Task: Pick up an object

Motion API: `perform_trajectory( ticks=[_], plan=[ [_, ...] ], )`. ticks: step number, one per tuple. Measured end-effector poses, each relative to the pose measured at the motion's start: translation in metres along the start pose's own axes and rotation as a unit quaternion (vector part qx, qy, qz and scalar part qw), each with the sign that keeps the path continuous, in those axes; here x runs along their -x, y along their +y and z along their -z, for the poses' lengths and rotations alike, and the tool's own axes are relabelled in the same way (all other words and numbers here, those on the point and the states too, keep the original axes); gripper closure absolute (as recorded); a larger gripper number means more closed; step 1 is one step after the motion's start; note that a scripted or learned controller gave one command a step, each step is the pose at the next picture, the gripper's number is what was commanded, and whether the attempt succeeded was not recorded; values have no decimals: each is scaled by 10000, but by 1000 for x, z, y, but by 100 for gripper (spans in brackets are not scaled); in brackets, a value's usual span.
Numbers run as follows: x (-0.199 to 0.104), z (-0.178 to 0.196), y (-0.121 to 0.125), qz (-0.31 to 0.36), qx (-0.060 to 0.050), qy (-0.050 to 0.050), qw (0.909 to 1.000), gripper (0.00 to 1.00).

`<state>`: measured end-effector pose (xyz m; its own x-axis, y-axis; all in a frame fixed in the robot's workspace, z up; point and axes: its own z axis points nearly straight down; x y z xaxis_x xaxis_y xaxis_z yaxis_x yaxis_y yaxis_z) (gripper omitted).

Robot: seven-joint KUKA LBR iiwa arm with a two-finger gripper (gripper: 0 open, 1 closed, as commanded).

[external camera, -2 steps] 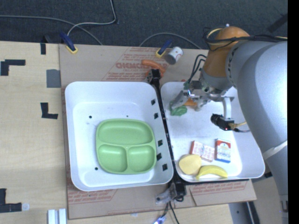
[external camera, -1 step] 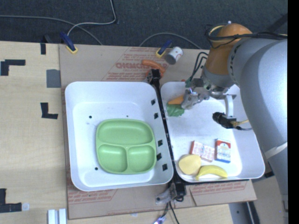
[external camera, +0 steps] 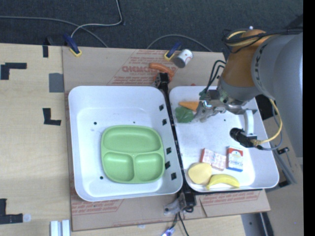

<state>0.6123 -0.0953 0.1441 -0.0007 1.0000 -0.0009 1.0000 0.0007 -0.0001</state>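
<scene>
Camera view: the gripper (external camera: 205,109) sits low at the far left of the right bin (external camera: 266,178), just beside a carrot (external camera: 188,105) with green leaves; its grip cannot be told. A green tray (external camera: 132,153) fills the left bin (external camera: 81,102).

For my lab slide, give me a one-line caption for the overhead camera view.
The tool reaches a carrot and green toy in the right bin; a green tray fills the left.

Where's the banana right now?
In the camera view, the banana lies at the right bin's near edge, against the yellow round piece, just below the small cartons.
</scene>
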Motion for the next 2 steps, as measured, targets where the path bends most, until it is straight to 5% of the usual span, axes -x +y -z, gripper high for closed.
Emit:
perform_trajectory(
  ticks=[1,2],
  plan=[
    [13,-14,-42,-6,-13,4,10000,100],
    [13,-13,-41,-2,-8,6,10000,0]
  ],
)
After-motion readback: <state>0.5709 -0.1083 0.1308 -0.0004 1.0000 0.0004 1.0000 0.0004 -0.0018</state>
